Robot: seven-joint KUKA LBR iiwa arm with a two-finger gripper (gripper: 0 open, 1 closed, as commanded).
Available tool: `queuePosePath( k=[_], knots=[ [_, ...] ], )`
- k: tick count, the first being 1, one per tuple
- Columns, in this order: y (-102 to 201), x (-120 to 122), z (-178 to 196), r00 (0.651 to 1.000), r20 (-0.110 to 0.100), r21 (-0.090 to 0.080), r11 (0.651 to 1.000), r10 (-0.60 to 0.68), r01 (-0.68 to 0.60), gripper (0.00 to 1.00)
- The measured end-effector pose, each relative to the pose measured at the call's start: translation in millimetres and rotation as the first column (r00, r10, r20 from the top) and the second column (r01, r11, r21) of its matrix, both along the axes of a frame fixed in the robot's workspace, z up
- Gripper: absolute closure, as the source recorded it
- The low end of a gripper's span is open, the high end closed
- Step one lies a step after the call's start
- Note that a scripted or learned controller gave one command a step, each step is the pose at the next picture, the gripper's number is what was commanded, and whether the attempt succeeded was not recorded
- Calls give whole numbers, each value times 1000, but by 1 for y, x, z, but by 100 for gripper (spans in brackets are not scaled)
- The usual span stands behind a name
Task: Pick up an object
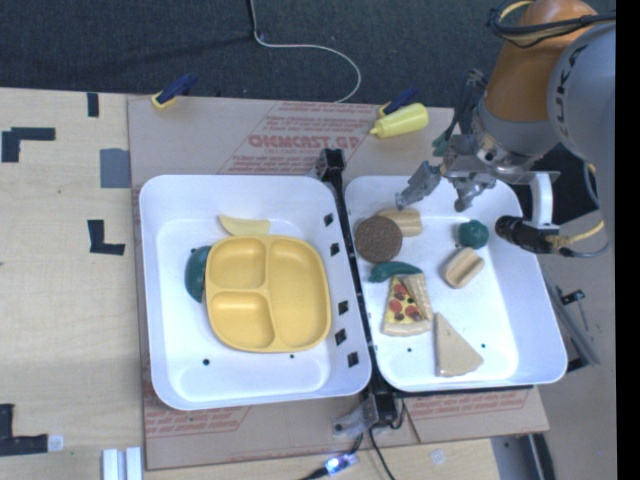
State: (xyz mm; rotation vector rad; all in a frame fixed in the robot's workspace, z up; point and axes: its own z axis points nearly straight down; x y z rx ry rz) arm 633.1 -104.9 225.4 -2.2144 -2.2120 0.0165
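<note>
With nothing lifted yet, the hand (447, 190) hangs with its fingers spread apart and empty over the far edge of the right white plastic bin (530, 353), close above the small tan bread-like block (403, 220) beside the round brown cookie (379, 238).

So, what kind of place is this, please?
Probably a robot test bench in a lab, not a kitchen. A robot arm reaches over two white bins on cardboard. They hold toy food, such as a pizza slice, and a yellow tray.
</note>
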Motion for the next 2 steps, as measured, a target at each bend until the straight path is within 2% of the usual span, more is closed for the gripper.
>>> queuePosePath(
  k=[1,2],
  knots=[
    [0,2,9,1000,14,-1,1000,3,-3,0],
    [-5,10,-44,1000,10,-2,1000,3,-3,0]
  ],
)
